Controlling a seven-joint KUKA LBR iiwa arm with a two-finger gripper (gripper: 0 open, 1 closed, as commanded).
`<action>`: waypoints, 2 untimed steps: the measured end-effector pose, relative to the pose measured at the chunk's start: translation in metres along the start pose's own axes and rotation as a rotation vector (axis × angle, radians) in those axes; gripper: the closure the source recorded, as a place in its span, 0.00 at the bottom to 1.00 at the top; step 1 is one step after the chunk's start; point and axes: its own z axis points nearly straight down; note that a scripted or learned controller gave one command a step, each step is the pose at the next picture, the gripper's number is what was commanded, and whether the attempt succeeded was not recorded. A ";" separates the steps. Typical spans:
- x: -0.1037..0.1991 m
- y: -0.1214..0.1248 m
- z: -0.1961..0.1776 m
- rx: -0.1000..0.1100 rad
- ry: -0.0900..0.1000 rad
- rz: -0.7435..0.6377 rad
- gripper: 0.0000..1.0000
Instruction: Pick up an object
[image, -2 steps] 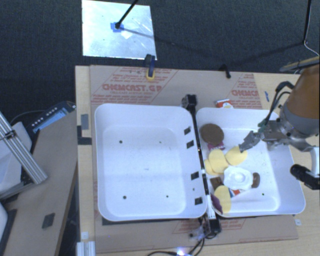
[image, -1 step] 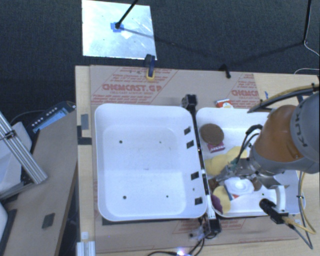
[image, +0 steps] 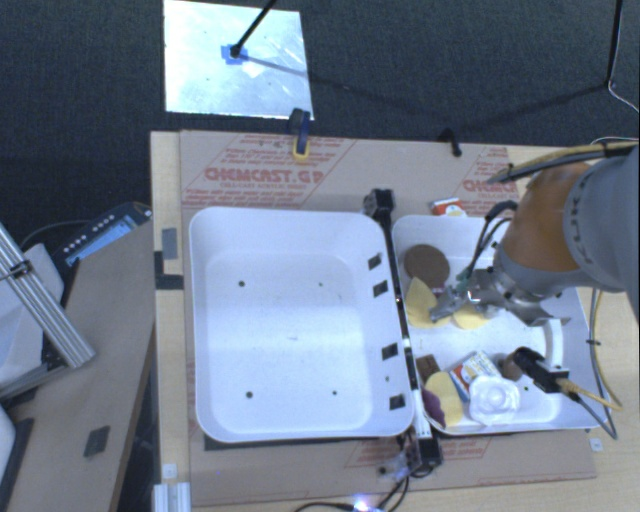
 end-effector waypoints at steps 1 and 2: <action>-0.012 0.046 0.001 0.004 0.000 0.000 0.00; -0.012 0.046 -0.011 0.000 0.001 0.000 1.00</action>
